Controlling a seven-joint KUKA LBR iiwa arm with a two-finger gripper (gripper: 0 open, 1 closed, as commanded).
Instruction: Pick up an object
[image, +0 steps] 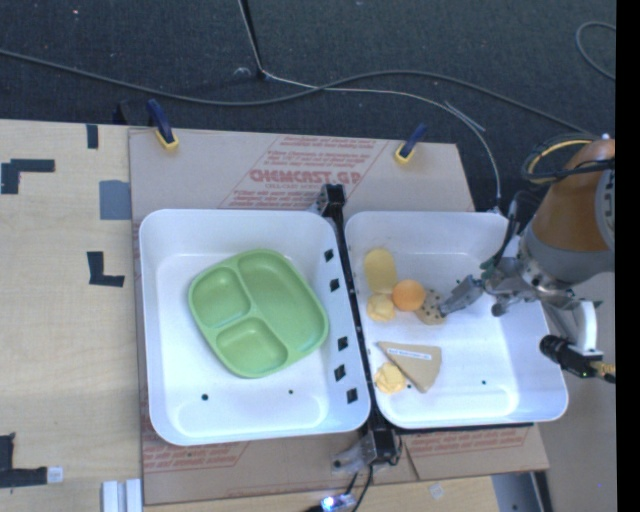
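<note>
Scene: 2 white bins side by side on the tabletop (60, 300); left bin (160, 400) holds a green tray (258, 312) with 3 compartments.
Right bin (500, 390): 5 small items grouped in its left half.
Items: pale yellow piece (380, 268) at top; orange ball (408, 295) just below and right of it; small yellow lump (380, 308) touching or just beside the ball on its left; tan wedge (414, 362) lower down; yellow chunk (390, 379) against the wedge's left corner.
Arm: enters from the right, wrist low over the right bin.
Gripper (436, 310): tip down at the bin floor just right of the ball; a speckled dark bit sits at the tip, identity unclear.
Fingers: cannot tell whether spread or pressed together; too small and foreshortened.
Nearest candidate: ball, just beside the tip, apart from it as far as visible.
Handling (judgement): ball looks light, smooth, round; likely to roll or squirt out if pinched off-centre.
Hold point (judgement): across its widest middle, fingers either side, clear of the lump.
Alternative: wedge, flat, probably stiff; grip across its narrow end.
Risk: nudging the ball into the lump.
</note>
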